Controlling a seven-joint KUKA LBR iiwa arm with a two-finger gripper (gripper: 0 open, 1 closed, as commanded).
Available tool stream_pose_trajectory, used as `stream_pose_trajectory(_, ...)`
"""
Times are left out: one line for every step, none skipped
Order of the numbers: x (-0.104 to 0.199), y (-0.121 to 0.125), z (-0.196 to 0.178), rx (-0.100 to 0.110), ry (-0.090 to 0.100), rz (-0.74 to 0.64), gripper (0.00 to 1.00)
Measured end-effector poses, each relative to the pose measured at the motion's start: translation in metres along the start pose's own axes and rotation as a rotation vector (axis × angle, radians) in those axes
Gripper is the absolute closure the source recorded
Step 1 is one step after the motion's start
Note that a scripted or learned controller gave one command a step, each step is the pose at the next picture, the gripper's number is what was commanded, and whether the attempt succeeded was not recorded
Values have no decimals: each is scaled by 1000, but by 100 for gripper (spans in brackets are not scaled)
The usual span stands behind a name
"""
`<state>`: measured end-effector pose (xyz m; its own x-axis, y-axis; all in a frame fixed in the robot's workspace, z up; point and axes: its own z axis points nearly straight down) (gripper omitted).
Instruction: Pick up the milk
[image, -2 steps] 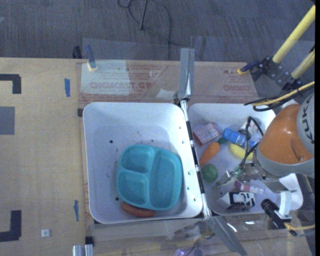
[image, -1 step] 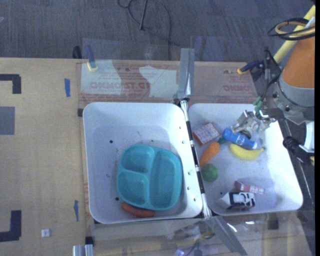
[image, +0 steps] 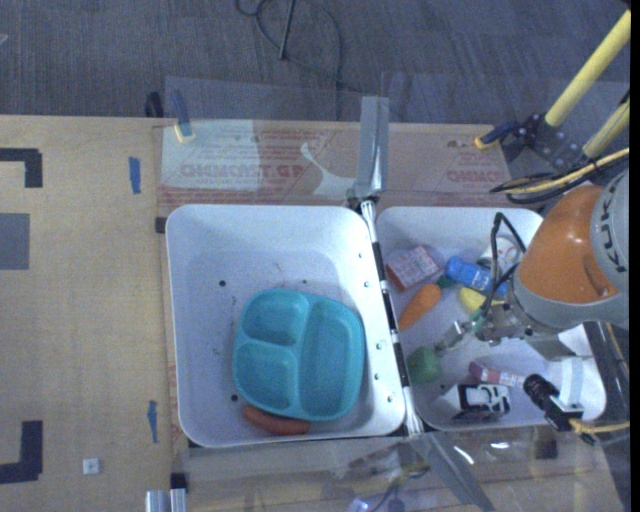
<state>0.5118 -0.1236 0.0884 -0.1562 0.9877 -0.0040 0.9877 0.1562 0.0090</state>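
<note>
**One fixed camera, high above the tabletop**

The single camera looks down at a slant on the tabletop (image: 80, 300) from well above, far enough back to take in both white bins side by side: the left bin (image: 200, 250) sits near the middle of the frame, the right bin (image: 425, 225) toward the right edge. Dark floor crosses the top. The arm (image: 575, 255) reaches in from the right.
</note>
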Motion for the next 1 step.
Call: stream_pose_trajectory(-3, 1, -11, -6, -5, 4, 100)
